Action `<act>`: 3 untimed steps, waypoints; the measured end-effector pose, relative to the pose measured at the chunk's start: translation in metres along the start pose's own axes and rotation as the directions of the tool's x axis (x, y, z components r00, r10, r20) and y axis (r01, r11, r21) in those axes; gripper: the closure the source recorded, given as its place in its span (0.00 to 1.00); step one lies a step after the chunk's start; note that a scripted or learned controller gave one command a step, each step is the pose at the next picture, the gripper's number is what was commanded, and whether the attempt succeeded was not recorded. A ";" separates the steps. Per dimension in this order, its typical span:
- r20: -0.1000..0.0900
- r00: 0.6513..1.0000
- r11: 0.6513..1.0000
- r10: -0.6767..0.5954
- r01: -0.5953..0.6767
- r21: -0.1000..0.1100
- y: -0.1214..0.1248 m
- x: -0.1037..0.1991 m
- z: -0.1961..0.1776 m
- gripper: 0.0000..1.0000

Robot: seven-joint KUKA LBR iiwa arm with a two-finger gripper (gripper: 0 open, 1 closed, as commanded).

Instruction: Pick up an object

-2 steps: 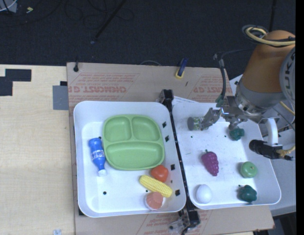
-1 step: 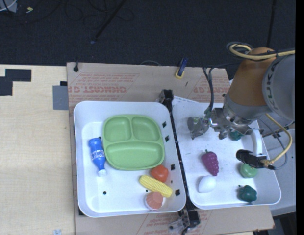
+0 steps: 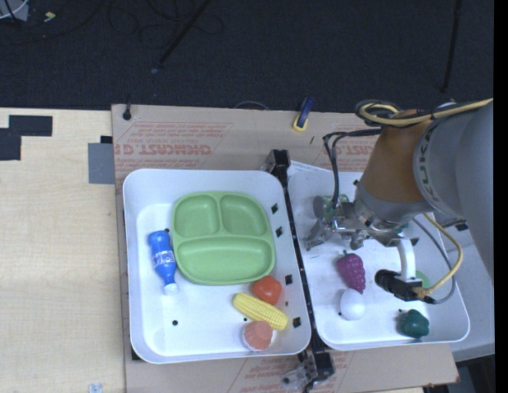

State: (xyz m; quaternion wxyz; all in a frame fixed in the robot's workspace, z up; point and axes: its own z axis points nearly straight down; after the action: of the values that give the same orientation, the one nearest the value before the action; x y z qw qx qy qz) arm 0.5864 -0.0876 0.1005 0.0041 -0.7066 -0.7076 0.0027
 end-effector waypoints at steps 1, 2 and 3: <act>0.001 1.000 1.000 0.006 -0.006 -0.004 -0.001 0.001 0.014 0.00; 0.000 1.000 1.000 0.013 -0.013 -0.002 -0.001 -0.001 0.003 1.00; 0.002 1.000 1.000 0.011 -0.011 -0.011 -0.005 -0.004 -0.059 1.00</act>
State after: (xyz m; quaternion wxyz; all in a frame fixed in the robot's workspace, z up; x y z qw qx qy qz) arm 0.5819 -0.0919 0.1594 -0.0005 -0.7104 -0.7038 -0.0005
